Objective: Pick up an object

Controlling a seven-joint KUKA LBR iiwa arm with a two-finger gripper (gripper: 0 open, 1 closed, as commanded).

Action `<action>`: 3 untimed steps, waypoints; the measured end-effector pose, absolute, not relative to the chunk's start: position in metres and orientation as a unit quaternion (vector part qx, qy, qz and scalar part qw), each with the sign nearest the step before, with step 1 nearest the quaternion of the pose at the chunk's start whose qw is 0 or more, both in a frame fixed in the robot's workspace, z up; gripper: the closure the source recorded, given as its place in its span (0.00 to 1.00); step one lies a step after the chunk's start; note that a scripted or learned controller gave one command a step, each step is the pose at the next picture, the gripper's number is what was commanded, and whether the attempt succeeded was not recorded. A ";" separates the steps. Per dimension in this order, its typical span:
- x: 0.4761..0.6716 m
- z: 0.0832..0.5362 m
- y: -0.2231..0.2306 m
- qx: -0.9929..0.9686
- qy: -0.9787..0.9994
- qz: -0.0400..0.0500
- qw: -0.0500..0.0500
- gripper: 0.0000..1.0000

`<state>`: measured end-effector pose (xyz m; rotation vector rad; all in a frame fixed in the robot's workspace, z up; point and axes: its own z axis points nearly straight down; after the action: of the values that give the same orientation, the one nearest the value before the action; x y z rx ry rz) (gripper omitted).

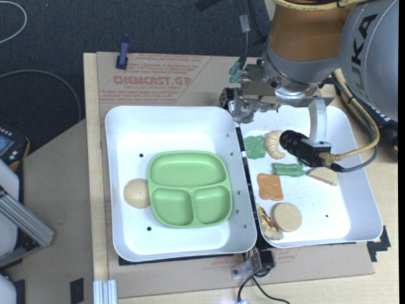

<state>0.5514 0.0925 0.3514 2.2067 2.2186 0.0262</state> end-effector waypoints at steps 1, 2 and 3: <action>0.494 0.270 0.128 0.706 0.709 -0.004 -0.005 1.00; 0.478 0.334 0.220 0.703 0.711 0.004 0.000 1.00; 0.539 0.383 0.225 0.706 0.708 0.004 0.003 1.00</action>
<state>0.5389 0.2251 0.3828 2.2155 2.2201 0.0137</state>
